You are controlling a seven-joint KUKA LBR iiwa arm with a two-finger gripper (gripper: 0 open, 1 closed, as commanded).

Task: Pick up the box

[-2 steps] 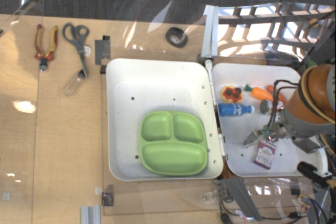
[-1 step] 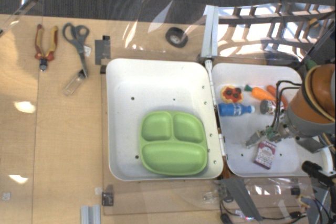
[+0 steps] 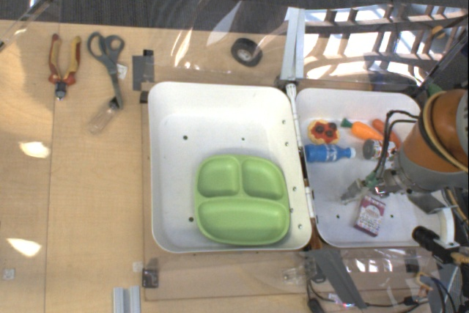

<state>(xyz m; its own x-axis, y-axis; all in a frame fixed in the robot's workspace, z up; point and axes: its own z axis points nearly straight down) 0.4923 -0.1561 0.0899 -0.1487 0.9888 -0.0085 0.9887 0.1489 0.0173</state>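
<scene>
The small maroon carton box [image 3: 371,216] lies flat in the right bin [image 3: 330,231], just below the gripper [image 3: 372,187]. It is probably light, stiff cardboard (crushable), best pinched across its narrow sides. Whether the jaws are open I cannot tell; nothing visibly held.
</scene>
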